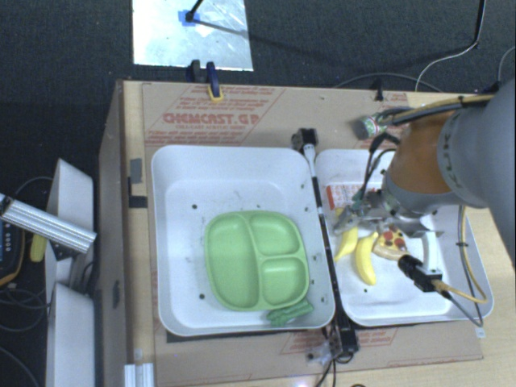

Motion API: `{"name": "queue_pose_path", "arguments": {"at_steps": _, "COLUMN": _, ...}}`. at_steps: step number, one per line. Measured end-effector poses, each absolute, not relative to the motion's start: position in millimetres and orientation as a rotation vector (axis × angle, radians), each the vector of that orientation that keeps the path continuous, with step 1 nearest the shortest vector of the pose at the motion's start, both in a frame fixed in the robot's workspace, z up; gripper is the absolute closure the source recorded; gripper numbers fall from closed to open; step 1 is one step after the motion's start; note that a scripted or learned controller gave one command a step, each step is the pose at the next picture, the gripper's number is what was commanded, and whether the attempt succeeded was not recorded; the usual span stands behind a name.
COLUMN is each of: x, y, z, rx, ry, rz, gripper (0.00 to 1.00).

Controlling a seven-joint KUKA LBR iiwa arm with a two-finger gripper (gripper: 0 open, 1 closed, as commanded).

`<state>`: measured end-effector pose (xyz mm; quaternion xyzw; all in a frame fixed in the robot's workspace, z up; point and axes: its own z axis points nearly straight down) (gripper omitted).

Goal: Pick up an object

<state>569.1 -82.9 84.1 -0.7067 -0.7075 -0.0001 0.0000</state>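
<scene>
The arm reached in over the right bin, and its jaws hung low near that bin's left wall. They were lost in a tangle of cables and metal at the wrist, so I could not tell how they stood, and nothing could be seen held there.

Just below the jaws lay a yellow banana, with a second yellow piece touching it on the side towards the other bin. Beside the banana, away from the divider, sat a pizza slice toy, partly under the wrist. A red and white packet lay just above the jaws, towards the bin's far wall. Well off to the left, the left bin held a green divided plate with a small green object touching the plate's near edge.

The banana looked the likeliest pick, and the risks came from crowding. The two yellow pieces touched, so a closing grip could catch both or push one aside and come away with nothing. The banana's curved, smooth skin could roll out of a shallow pinch. The jaws were also near the divider between the bins, and a descent slightly off could strike that wall. The loose cables at the wrist might snag the pizza slice toy during a lift.
</scene>
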Motion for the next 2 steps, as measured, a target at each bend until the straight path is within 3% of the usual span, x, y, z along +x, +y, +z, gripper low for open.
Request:
{"name": "queue_pose_path", "arguments": {"at_steps": 1, "x": 570.0, "y": -83, "z": 95, "rx": -2.221, "ry": -2.224, "rz": -0.003, "gripper": 1.0}}
{"name": "queue_pose_path", "arguments": {"at_steps": 2, "x": 557.4, "y": -17, "z": 185, "rx": -2.218, "ry": -2.228, "rz": -0.006, "gripper": 1.0}}
